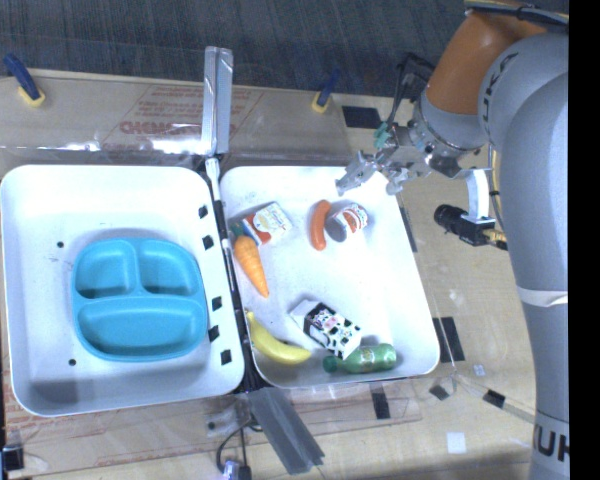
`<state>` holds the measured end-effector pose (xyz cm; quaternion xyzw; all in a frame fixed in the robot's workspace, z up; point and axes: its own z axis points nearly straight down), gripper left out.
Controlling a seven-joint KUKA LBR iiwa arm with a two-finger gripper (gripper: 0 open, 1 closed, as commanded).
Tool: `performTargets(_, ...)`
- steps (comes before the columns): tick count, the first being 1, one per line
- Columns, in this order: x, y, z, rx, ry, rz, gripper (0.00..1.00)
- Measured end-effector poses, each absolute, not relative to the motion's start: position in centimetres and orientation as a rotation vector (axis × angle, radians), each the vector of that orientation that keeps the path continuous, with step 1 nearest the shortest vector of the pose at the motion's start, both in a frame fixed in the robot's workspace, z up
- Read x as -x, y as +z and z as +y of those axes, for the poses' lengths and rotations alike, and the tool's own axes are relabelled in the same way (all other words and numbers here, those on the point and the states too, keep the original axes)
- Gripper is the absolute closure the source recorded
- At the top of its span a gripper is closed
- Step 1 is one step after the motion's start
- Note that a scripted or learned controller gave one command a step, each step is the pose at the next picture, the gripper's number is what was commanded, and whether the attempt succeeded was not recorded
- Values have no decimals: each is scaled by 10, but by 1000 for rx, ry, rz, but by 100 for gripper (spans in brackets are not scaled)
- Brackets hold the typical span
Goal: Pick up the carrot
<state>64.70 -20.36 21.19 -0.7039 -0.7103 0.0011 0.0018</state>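
Hovering at the right bin's (420, 298) far rim, my gripper (372, 173) holds nothing — finger spread I cannot tell. My carrot (251, 264) lies toward eight o'clock, by the bin's left wall — long axis roughly eleven-to-five, leafy end uppermost.

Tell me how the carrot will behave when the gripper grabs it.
The carrot looks like a stiff toy, so it likely won't bend. Its tapered, rounded body may slip or roll between fingers. It lies close to the bin wall, leaving little room on that side.
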Motion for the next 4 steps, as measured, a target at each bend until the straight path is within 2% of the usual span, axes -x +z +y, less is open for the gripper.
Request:
performTargets(1,-657,116,-140,2248,3,-2190,0)
performTargets(2,-657,159,-97,2256,-1,-2185,0)
performTargets(3,-589,91,-106,2218,4,-2222,0)
performTargets(4,-590,101,-106,2214,5,-2227,100)
